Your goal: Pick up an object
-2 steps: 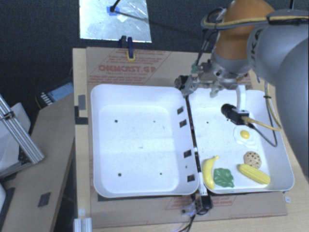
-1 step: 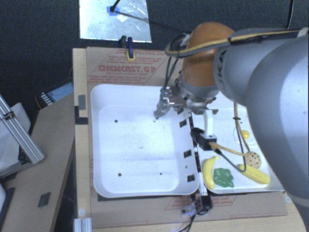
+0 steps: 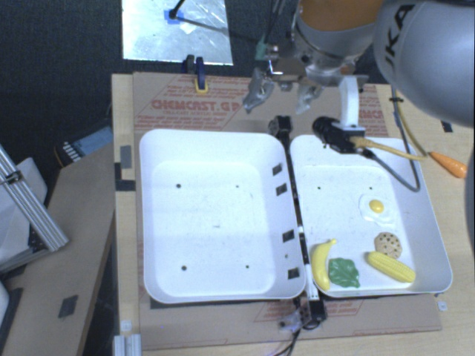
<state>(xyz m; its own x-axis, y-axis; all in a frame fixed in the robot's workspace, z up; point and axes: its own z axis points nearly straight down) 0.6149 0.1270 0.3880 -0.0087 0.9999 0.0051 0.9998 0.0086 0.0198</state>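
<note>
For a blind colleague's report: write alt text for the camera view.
The gripper hangs open above the far edge of two white bins, holding nothing. The right bin holds a fried egg, cookie, corn cob, banana and green leaf.

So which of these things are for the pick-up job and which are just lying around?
For the job:
gripper, jaws open and holding nothing
banana
green leaf
corn cob
cookie
fried egg
right bin

Lying about:
left bin
foil sheet
blue-and-yellow clamp
</note>
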